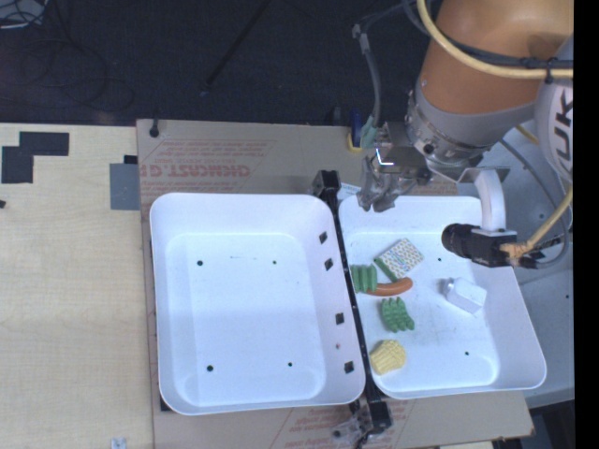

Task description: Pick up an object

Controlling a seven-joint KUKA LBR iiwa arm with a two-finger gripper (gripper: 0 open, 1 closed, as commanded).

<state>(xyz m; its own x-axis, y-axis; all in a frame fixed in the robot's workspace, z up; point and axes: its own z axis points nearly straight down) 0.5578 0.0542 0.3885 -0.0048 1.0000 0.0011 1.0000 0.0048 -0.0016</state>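
hovering: gripper [379, 197] at 12 o'clock rim of right bin [510, 363], finger state impossible to tell. toys crowded at 9 o'clock: sausage [392, 287] touching green block [363, 278]. risk: descending between neighbours, nudging instead of grasping.

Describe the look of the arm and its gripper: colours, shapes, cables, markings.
The arm has a broad rounded orange band above a grey wrist ring. A yellow cable and thinner dark ones loop around it. Dark lettering marks a white link at the right edge. The gripper is small, grey and metallic.
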